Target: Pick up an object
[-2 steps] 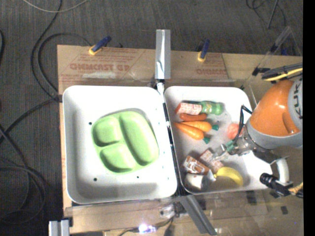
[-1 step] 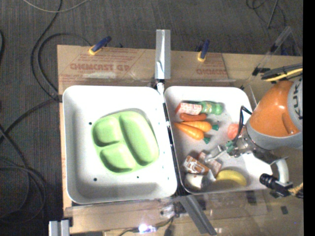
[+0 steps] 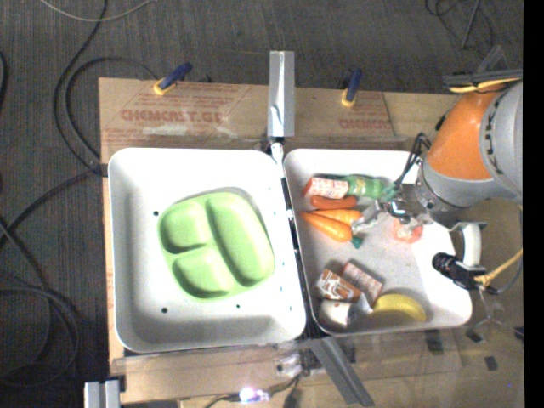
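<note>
While your gripper (image 3: pixel 380 213) hovers low in the right bin (image 3: pixel 442 300), its state I cannot tell; the carrot (image 3: pixel 329 224) lies just left of it, long axis running left-right, the nearest pick.

Two white bins (image 3: pixel 127 253), one green tray (image 3: pixel 217 243), two carrots (image 3: pixel 331 223), one banana (image 3: pixel 398 306).

Bench (image 3: pixel 212 113): brown board top with faded red print, lying on dark carpet. Two white bins sit directly on it, side by side and touching: left bin (image 3: pixel 127 253), right bin (image 3: pixel 442 300). A metal bar (image 3: pixel 280 92) stands at the far edge between the bins. Clamps grip the far edge: one blue-handled (image 3: pixel 172 77), one yellow (image 3: pixel 349 87).
</note>
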Motion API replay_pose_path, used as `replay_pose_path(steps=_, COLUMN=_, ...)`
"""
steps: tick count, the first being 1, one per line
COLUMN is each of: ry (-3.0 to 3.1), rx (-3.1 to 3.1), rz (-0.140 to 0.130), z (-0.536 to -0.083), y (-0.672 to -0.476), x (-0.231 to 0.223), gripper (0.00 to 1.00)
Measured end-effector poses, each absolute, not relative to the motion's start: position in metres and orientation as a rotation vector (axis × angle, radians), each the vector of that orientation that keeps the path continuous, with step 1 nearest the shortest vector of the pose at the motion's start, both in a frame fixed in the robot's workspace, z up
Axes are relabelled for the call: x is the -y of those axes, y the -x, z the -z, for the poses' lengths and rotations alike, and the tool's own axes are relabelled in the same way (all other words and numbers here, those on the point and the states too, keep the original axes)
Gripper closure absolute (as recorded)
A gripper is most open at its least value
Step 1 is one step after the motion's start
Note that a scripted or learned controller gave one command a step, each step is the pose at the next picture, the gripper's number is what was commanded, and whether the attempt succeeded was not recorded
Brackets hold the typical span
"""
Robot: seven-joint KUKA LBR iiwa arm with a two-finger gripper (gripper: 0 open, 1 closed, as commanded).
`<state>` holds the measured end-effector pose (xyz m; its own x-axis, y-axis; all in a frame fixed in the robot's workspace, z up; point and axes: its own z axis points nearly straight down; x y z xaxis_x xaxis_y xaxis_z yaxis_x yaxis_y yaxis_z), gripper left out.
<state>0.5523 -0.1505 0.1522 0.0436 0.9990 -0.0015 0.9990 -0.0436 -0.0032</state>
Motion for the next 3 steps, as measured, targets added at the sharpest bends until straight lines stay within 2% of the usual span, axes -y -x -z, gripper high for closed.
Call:
replay_pose_path(steps=1, ry=2.162, rx=2.294, rz=0.003, z=-0.090, y=-0.576, x=0.117, gripper=0.00)
replay_pose_path(steps=2, ry=2.166, rx=2.298, rz=0.003, z=-0.100, y=-0.577, x=0.119, gripper=1.00)
replay_pose_path(steps=3, ry=2.135, rx=2.306, rz=-0.005, z=-0.243, y=-0.550, x=0.073, gripper=1.00)
